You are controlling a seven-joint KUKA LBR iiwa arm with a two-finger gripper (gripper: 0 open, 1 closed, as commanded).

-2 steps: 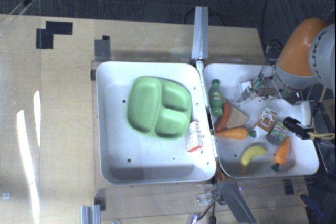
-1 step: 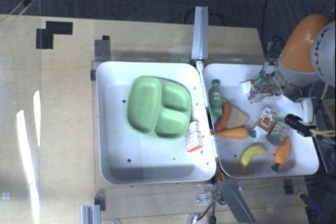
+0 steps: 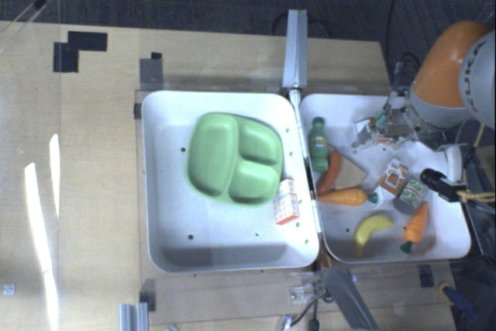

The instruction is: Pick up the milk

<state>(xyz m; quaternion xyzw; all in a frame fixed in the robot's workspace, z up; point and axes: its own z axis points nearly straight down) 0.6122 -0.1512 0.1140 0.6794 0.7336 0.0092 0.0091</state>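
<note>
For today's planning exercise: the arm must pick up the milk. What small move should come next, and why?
Probably carry the gripper across to the left bin, above the milk. The gripper hangs over the far end of the right bin, while the milk lies in the other one, beside the green tray.

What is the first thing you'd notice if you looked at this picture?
Probably the big green tray, lying in the left bin with a small carton by its right edge. Next, the right bin, crowded with colourful pretend food: a yellow banana, carrots, a green bottle. The robot's orange-banded arm leans in over that bin's top right corner.
</note>
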